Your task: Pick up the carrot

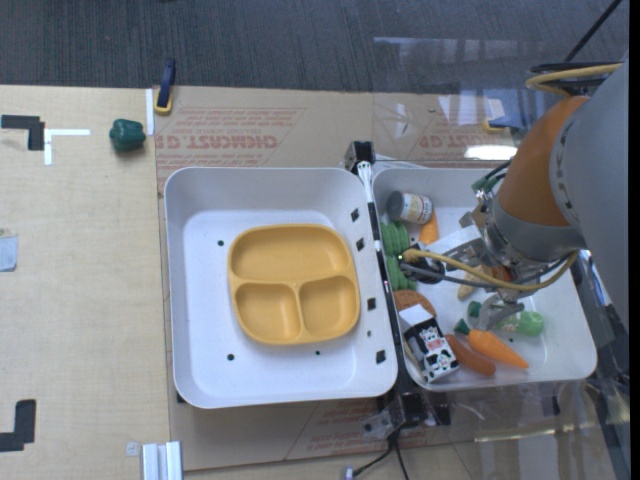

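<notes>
The carrot [497, 347] is orange and lies pointing toward the front right corner of the right bin [570, 363], with a green leafy piece [527, 321] just above it. My gripper [498, 311] hangs over the middle of that bin, directly above the carrot's thick end and close to it. The grey wrist with its orange band [535, 173] hides the bin's back right part. Nothing shows as lifted off the bin floor.
Beside the carrot lie a red-orange piece [471, 356] and a black-and-white box [430, 349]. A can [410, 207], green items [396, 240] and a brown piece [412, 300] crowd the bin's left side. The left bin [190, 298] holds a yellow divided plate [295, 282].
</notes>
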`<state>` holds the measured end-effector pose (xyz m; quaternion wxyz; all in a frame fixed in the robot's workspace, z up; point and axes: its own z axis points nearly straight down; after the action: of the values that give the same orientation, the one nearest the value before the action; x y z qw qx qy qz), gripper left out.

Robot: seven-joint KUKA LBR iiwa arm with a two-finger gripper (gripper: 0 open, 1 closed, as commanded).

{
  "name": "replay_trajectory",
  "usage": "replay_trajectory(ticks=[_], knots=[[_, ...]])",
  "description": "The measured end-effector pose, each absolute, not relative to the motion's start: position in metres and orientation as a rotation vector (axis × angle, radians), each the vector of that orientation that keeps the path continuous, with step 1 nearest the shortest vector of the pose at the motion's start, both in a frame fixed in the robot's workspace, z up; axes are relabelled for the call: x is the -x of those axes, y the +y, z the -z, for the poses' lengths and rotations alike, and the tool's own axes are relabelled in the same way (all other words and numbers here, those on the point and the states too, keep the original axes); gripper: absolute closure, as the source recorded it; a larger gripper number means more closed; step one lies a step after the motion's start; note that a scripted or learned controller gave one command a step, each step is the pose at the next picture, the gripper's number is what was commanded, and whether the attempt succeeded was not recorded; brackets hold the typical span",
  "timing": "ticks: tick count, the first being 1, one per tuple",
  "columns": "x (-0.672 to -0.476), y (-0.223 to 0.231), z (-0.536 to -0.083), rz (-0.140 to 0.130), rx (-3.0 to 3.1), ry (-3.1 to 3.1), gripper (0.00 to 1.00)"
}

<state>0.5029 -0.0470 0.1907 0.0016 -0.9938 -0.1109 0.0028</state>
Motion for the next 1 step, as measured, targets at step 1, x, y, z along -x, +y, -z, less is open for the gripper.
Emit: replay_trajectory(ticks=[1], knots=[[-0.5861,-0.1167,-0.1002,-0.011,3.124,-0.32,0.0]])
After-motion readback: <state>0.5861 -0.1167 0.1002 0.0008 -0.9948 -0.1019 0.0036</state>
